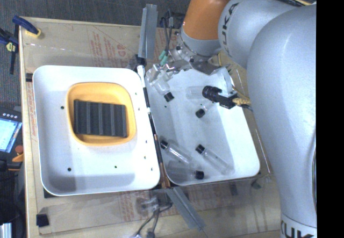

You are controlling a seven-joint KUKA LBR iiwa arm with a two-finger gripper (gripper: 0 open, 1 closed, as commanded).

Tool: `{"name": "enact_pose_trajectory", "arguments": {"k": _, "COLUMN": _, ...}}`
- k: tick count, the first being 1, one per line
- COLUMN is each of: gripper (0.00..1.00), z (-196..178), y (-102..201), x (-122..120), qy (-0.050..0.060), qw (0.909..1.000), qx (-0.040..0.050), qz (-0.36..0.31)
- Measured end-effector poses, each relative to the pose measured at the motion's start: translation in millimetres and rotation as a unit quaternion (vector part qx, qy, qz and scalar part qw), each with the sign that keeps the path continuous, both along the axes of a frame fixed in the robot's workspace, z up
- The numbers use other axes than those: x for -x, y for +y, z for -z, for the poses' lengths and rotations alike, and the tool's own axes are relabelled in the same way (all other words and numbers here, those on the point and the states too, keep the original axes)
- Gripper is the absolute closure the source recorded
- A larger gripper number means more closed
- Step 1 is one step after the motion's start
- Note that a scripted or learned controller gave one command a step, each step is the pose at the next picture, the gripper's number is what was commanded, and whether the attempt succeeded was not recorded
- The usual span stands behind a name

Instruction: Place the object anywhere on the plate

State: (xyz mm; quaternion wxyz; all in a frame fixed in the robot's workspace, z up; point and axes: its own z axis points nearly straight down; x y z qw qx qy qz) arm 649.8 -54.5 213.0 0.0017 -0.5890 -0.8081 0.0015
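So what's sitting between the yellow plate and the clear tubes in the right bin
In the camera view, only the two bins' adjoining rims lie between the yellow plate and the tubes, plus bare white floor of the left bin.

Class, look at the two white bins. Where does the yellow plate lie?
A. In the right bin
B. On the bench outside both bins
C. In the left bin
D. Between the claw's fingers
C: the plate lies flat in the left bin, while the clear vials lie in the right bin, near the claw.
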Motion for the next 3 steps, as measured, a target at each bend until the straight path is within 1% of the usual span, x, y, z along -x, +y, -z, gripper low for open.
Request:
{"name": "enact_pose_trajectory", "arguments": {"k": 1, "gripper": 1.00, "z": 12, "y": 15, "x": 28, "qy": 0.000, "qw": 0.9955, "qx": -0.0006, "qz": -0.095}}
{"name": "enact_pose_trajectory", "arguments": {"k": 2, "gripper": 1.00, "z": 23, "y": 37, "x": 42, "qy": 0.001, "qw": 0.9722, "qx": -0.0014, "qz": -0.234}}
{"name": "enact_pose_trajectory", "arguments": {"k": 3, "gripper": 0.00, "z": 23, "y": 36, "x": 42, "qy": 0.001, "qw": 0.9723, "qx": -0.0011, "qz": -0.234}}
